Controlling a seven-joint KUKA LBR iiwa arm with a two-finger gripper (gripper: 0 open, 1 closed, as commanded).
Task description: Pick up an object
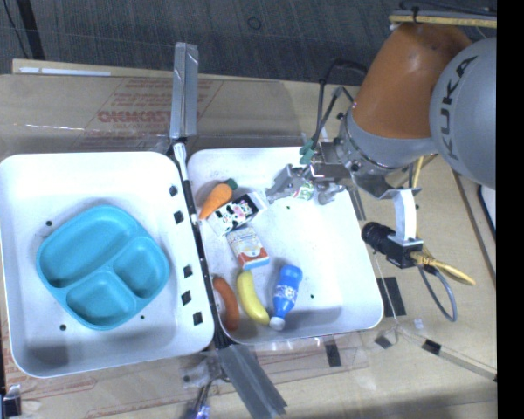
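I have not picked anything yet: my gripper (299, 184) hangs over the top of the right bin (349, 260), and I cannot tell its state. The carrot (214, 199), cartons, banana (251, 297) and bottle (285, 293) lie below it, untouched. My wrist hides the gripper's details.

A robotics lab: KUKA arm (454, 77) over cardboard-lined bench (87, 103) with bins (17, 234).
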